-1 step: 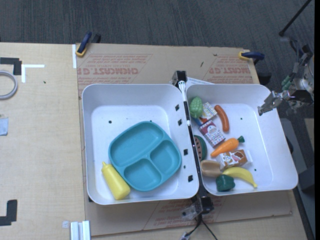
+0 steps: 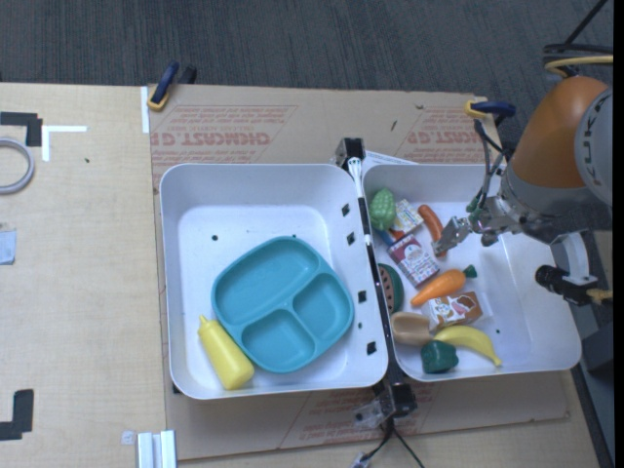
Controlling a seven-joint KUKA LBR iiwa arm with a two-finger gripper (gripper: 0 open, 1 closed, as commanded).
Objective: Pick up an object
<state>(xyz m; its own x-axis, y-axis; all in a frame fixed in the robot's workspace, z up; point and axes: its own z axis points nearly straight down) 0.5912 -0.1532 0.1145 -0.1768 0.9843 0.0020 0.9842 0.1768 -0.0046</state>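
Nearest the camera, at upper right of frame, the arm's orange band and grey wrist lean in over the right bin, w/ the gripper hanging low above the toy food. Can't tell if the jaws are released or clenched; nothing visibly sits between them, so no grasp claimed. Task's thing is prob. one of the pieces piled along that bin's left wall: green veg at top, a small carton just below the gripper, carrot mid-pile, then a second packet, banana and a dark green pepper toward lower frame. They're crowded & touching, likely since they slid against the wall, so a clean pick needs a piece w/ free sides; carton or carrot look closest. Left bin holds a teal divided plate at centre and a yellow bottle lower left, well apart from the gripper, prob. not the target now.
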